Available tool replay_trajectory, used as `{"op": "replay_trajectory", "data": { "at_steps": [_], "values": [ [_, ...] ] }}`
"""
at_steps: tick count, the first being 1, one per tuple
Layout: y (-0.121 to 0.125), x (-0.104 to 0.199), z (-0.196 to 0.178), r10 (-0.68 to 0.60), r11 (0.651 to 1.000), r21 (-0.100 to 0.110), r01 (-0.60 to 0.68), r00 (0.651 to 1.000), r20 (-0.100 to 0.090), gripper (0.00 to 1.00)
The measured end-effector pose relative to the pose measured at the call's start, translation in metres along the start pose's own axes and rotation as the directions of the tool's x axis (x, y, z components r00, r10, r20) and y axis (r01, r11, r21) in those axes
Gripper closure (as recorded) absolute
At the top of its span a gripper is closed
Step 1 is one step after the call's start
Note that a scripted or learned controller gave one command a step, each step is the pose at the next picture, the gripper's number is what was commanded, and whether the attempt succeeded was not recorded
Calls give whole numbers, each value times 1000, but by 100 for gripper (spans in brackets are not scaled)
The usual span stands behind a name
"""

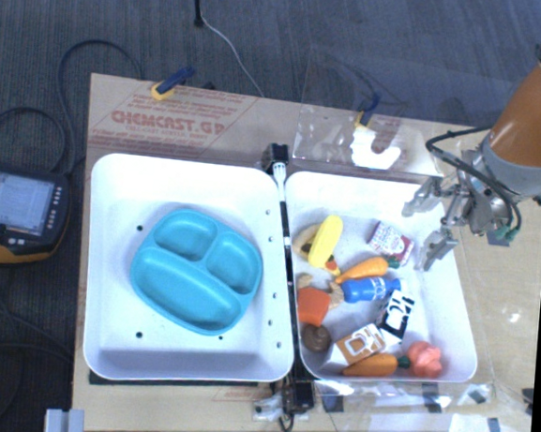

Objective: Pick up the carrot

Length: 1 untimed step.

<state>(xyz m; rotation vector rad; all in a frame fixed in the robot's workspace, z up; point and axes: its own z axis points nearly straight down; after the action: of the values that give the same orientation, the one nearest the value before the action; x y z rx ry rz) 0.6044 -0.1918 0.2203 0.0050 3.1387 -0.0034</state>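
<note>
Orange tapered carrot (368,268) lies near the centre of the right white bin (464,317), between a yellow banana (325,241) and a blue bottle (369,290). Grey two-finger gripper (432,224) hangs over that bin's far right edge, jaws apart, holding nothing. Blue divided plate (197,268) occupies the left bin (108,243).

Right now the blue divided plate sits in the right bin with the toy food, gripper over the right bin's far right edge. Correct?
Not quite. The camera view shows the blue divided plate alone in the left bin, not the right bin. The toy food, carrot included, is in the right bin, and the gripper is at that bin's far right edge.
</note>
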Motion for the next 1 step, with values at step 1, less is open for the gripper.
{"op": "replay_trajectory", "data": {
  "at_steps": [1],
  "values": [
    [12,-13,127,-170,985,2,170,985,6,0]
  ]
}}
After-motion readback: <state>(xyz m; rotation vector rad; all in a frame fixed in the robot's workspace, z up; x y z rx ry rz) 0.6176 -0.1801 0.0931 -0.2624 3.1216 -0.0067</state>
